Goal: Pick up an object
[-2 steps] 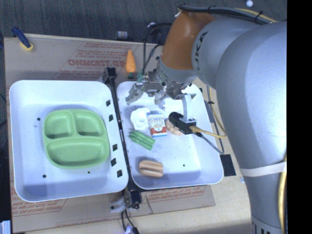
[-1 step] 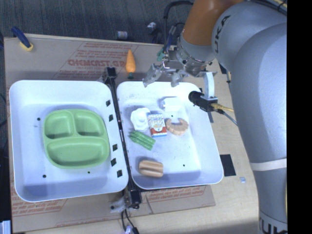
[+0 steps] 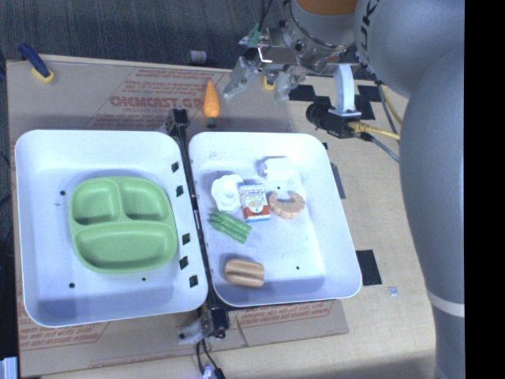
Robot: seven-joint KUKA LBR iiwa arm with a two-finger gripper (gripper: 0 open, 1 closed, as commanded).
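Nearest me, low in the right bin [image 3: 335,235], lies the hotdog [image 3: 244,272]. Above it the beans [image 3: 230,227], carton [image 3: 254,202], egg [image 3: 226,192] and donut [image 3: 286,204] crowd together. I'd go for the hotdog, since it lies alone. The gripper [image 3: 262,79] hangs at upper centre, beyond the bin, jaws spread and empty, so I must bring it straight down over the bun.

Bulky grey arm [image 3: 430,133], orange band above wrist, black lettering, yellow cables, pale metal fingers [image 3: 237,81]
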